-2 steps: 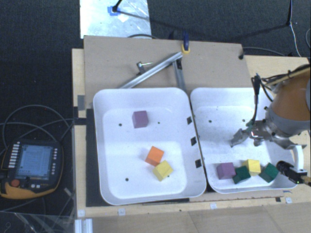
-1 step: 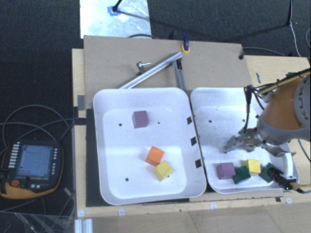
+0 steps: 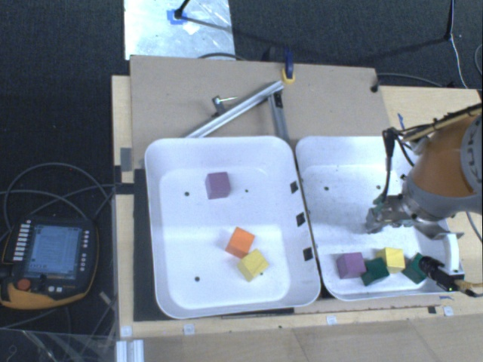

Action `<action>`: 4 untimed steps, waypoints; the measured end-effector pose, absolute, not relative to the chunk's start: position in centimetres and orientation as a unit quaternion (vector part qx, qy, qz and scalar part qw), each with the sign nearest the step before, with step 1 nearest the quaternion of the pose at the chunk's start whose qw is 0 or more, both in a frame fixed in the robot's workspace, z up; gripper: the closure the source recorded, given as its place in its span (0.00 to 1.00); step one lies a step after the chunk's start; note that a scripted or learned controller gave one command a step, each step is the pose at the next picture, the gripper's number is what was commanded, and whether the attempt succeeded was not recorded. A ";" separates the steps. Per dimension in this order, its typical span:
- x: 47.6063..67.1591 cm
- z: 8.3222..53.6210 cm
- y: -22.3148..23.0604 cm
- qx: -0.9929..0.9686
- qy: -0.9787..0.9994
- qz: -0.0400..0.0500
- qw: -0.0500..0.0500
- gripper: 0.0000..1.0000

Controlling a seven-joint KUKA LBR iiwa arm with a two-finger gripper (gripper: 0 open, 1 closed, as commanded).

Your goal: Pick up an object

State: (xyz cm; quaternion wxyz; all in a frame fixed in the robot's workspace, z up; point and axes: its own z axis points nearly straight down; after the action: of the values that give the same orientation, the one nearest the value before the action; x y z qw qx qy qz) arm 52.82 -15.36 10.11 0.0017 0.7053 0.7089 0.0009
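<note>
The arm is reaching in over the right bin point(image 3: 332, 157), its gripper point(image 3: 383, 219) hanging low above the bin's bare floor near the middle; whether it is clenched or released cannot be told from this angle, and nothing is showing in its grasp. Along the right bin's front edge a purple block point(image 3: 350, 265), a dark green block point(image 3: 374, 271), a small yellow block point(image 3: 394, 259) and a second green block point(image 3: 414, 268) are lying in a row. In the left bin point(image 3: 162, 202) a purple cube point(image 3: 217, 185) is sitting toward the back, while an orange cube point(image 3: 240, 241) and a yellow cube point(image 3: 253, 265) are touching near the front. A teach pendant point(image 3: 47, 261) is lying off the tabletop's left edge.
</note>
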 end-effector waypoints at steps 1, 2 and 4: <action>52.2 15.9 -15.0 0.706 0.709 0.002 0.003 1.00; 52.9 22.2 -15.4 0.705 0.709 0.002 0.004 1.00; 55.5 27.9 -11.0 0.703 0.711 0.002 0.001 1.00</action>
State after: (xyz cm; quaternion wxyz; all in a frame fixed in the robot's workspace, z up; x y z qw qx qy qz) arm 55.51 -11.01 27.87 0.0012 0.7032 0.7110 0.0018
